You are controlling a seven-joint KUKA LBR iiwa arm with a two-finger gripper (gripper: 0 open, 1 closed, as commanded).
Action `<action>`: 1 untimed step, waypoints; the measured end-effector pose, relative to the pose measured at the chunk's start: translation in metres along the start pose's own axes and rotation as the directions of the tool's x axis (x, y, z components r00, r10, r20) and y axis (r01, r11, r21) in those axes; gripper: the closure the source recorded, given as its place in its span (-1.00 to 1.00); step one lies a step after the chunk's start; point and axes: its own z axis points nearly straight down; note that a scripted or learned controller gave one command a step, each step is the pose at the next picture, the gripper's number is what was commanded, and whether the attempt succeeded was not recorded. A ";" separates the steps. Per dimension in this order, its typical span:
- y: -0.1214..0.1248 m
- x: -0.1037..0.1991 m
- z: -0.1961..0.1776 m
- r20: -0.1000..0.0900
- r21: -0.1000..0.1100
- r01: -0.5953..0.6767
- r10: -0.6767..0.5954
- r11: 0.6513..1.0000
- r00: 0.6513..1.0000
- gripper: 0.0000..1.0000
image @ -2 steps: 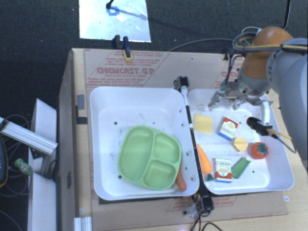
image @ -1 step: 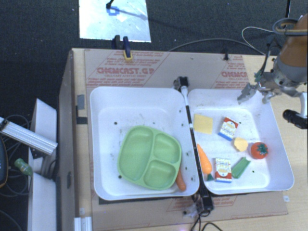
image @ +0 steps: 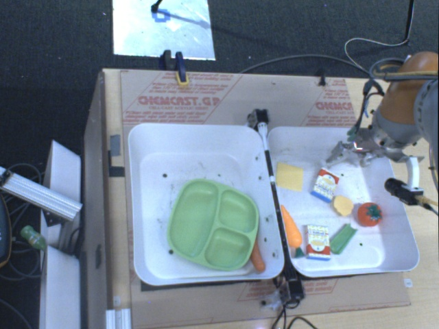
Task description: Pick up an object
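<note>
We judge the task hardly begun: our gripper (image: 357, 151) hangs spread wide with nothing in it over the far part of the right bin (image: 405, 242), and the nearest candidate, the small juice carton (image: 325, 184), lies untouched just nearer.

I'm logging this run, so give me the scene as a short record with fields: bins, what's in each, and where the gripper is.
left bin: green divided plate; a carrot at its front right edge
right bin: yellow slice, two small cartons, tomato, carrot, green piece
gripper: over the right bin's back edge, holding nothing visible
</note>
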 end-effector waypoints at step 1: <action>0.023 0.056 0.006 -0.001 0.000 0.003 -0.003 1.000 1.000 -1.00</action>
